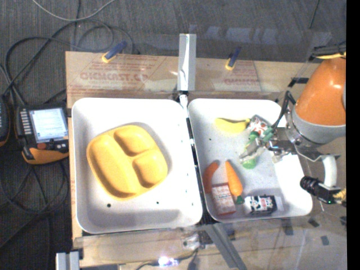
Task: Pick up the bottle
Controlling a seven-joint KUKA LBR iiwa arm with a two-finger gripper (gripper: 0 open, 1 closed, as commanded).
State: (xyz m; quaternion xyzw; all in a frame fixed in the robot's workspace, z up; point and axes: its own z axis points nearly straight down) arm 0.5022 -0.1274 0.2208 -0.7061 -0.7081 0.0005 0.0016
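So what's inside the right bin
The right bin holds a banana, a carrot, a red bottle and a small dark box. The hand covers part of a green-and-white item, so that one can't be identified.

A dark grey carpeted floor (169, 10), crossed by loose cables (62, 21), is seen around a brown cardboard-covered surface (129, 75), on which a metal post (187, 61) and two blue-and-yellow clamps (114, 51) are fixed, while a small lit screen (48, 124) is placed at the left.
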